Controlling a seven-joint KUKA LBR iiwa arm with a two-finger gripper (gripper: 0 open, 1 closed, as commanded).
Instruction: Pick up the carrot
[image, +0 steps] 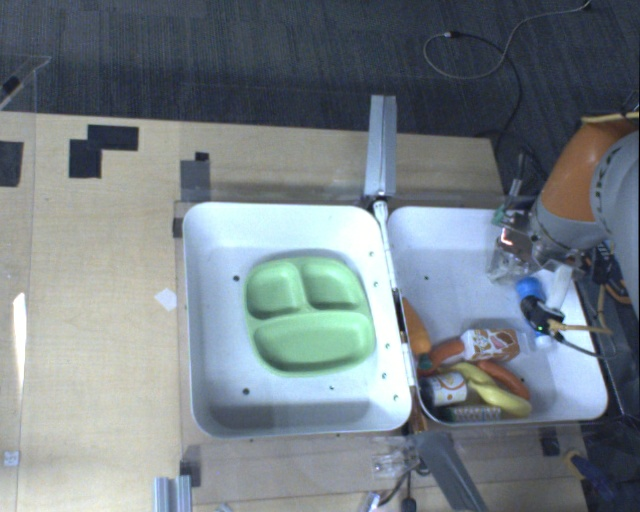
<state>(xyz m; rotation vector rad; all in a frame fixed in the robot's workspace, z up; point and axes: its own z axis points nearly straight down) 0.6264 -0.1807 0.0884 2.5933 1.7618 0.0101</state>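
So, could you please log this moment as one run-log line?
task: pick up carrot | gripper: over right bin far side | carrot: against bin's left wall, ungrasped | left bin: green tray

Green divided plate (305, 312) in left bin (205, 330), carrot (414, 327) in right bin (440, 250), pincer (512, 262) above

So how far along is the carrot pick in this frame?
Nothing looks done yet. The carrot lies against the right bin's left wall, beside the pile of food items. The gripper sits near the bin's far right side, apart from the carrot. The approach, grasp and lift all remain.
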